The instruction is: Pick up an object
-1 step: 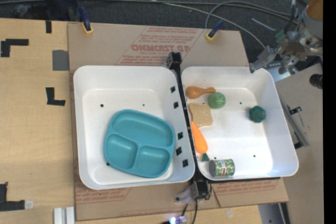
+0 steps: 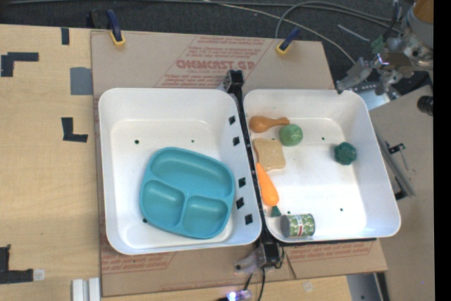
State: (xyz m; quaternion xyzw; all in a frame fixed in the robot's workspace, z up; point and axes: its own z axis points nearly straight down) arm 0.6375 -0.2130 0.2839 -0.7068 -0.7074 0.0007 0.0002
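Figure. The arm's gripper (image 2: 373,74) sits up at the right, outside the far right corner of the right bin (image 2: 377,173); whether it is spread or pressed together cannot be told from this view, and nothing is seen held in it. All candidate objects lie in the right bin, taken here as the landmark: a dark green ball (image 2: 345,153) alone toward its right wall; a light green ball (image 2: 290,134) near its far left, just beside a brown drumstick-shaped piece (image 2: 266,124); a tan bread slice (image 2: 270,154) just nearside of these; an orange carrot (image 2: 266,185) along the left wall, apparently touching the slice; and a small can (image 2: 299,225) lying on its side at the near edge. To the left of the right bin, the neighbouring bin holds a blue divided plate (image 2: 187,191). Likely hazards, as a judgement: the crowded left cluster invites a pinch on two items or a nudge that scatters them; either ball or the can may roll away under contact; the flat slice gives little to grip; and items hugging the wall may block a descent. The lone dark green ball looks the safest target.
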